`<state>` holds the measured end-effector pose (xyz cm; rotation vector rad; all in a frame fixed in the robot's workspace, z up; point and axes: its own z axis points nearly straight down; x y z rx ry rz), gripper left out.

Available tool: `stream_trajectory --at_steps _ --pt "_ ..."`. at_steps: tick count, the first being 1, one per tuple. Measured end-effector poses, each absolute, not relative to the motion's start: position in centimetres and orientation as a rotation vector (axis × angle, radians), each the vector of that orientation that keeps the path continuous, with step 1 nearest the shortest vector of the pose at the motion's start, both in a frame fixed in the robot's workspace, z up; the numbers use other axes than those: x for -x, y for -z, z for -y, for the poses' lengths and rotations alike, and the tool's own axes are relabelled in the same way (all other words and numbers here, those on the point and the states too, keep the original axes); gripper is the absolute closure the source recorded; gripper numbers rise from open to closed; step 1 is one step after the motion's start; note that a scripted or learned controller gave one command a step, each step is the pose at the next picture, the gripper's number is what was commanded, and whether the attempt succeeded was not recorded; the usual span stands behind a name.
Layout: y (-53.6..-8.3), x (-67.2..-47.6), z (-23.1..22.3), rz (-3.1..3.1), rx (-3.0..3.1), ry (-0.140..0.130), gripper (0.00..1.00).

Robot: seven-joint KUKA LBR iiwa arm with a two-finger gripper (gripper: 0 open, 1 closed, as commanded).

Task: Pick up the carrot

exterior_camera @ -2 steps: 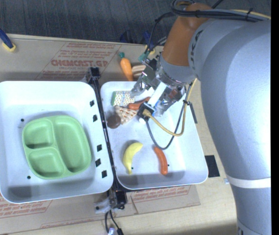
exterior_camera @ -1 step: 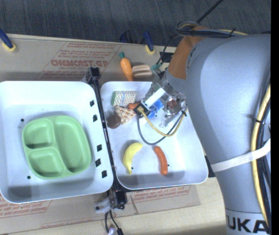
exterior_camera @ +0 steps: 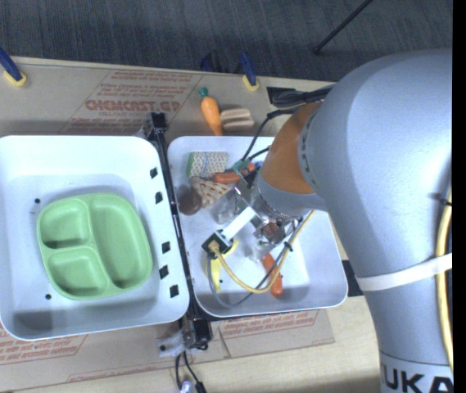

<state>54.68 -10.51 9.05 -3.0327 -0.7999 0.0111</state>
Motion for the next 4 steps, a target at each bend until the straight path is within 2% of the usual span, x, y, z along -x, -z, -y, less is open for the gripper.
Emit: stream_trajectory --at_steps 1,2,3,4 --pt "-9.2 -48.9 19.2 0.586 3.075 0.003 0.0" --pt "-18.3 -49.8 12.2 0.432 3.106 -0.004 0.0" --pt "-19.2 -49.8 12.2 0.439 3.103 -0.01 1.0" --pt "-26.8 -47.6 13.7 0.324 3.121 -0.006 1.0"
